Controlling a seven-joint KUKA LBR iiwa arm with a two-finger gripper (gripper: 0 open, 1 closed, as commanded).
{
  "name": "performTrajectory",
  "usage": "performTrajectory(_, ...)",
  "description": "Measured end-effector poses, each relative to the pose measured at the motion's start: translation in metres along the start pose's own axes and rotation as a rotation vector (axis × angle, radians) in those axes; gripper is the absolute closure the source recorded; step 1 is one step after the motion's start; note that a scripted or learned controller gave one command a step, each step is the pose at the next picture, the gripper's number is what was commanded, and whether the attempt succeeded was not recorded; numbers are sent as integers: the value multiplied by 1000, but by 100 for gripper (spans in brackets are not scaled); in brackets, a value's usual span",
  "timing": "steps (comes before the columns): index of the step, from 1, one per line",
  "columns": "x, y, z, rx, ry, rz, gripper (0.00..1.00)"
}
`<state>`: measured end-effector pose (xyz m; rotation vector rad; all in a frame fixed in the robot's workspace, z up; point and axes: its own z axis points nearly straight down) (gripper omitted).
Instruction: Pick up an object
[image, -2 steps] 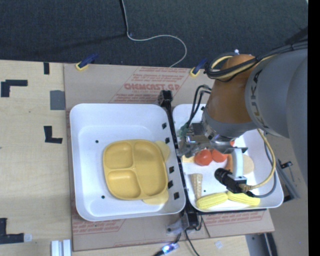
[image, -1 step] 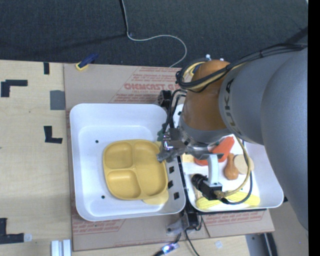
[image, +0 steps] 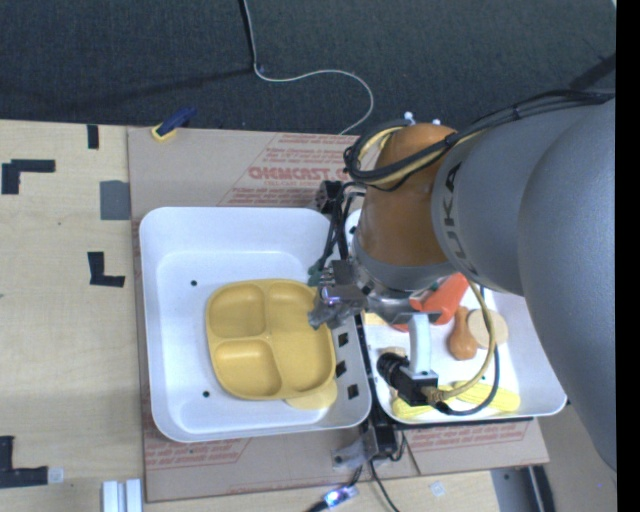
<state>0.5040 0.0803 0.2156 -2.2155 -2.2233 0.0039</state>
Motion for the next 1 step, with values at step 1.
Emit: performTrajectory(1,-3,6,-16,-2,0,2,100)
